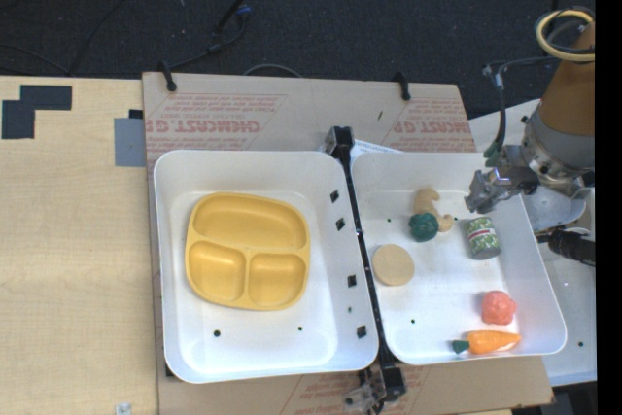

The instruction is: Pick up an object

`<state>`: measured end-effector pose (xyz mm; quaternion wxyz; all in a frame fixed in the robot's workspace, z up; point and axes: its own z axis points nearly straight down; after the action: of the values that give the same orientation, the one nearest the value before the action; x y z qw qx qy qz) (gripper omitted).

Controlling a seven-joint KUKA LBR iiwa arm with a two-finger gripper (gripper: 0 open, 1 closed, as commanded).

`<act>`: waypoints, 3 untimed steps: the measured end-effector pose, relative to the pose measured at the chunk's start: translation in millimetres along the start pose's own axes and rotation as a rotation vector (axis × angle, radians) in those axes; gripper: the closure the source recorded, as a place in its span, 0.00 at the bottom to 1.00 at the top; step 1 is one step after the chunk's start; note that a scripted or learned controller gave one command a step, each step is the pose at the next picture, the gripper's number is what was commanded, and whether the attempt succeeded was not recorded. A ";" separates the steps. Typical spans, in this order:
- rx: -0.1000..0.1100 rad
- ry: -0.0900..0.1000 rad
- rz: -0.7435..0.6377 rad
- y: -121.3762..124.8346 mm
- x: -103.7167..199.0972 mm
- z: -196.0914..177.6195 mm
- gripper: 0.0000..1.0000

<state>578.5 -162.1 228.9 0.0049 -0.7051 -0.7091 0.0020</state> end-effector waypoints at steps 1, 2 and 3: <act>-0.001 -0.001 0.000 -6.6 53.7 -5.5 1.00; 0.000 -0.001 0.000 -15.6 104.0 -9.3 1.00; 0.000 -0.002 0.000 -14.2 158.6 -9.5 1.00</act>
<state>563.5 -3.7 239.1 0.0041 -0.7049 -0.7093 0.0028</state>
